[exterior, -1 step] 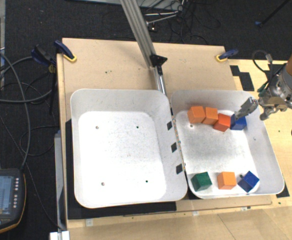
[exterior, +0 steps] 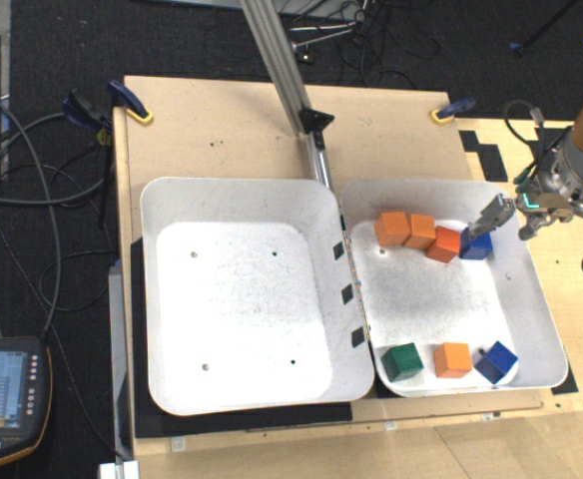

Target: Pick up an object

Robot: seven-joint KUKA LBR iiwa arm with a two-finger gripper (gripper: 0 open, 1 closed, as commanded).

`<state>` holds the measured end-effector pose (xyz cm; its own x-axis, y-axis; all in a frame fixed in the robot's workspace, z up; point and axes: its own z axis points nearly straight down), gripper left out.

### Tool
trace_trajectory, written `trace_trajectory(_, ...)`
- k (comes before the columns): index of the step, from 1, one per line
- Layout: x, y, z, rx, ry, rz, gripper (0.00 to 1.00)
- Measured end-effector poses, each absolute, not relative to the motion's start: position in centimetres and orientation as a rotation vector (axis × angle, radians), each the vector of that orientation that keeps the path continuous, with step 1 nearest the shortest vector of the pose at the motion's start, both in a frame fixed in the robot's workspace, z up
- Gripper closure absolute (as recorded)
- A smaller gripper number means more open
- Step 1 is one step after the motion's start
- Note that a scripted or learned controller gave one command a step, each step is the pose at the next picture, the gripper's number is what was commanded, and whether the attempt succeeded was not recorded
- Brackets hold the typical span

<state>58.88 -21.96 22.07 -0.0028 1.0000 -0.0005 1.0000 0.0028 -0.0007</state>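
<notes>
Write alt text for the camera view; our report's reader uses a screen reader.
A robot gripper reaches from the right over the right bin, beside a blue block in a row with three orange blocks. Green, orange and blue blocks line that bin's near edge.

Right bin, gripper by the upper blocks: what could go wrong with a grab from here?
1. The gripper sits beside the blue block, which touches a red block; closing may shove both rather than grasp one.
2. Two orange blocks crowd the red one, so a finger may land on a neighbour.
3. The blue block lies near the right bin's wall, leaving little room for a finger on that side.
</notes>
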Motion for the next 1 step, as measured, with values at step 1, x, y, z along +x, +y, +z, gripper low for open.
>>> trace_trajectory(1,58.83,-22.01,17.77,-2.219,-2.219,0.004,0.00)
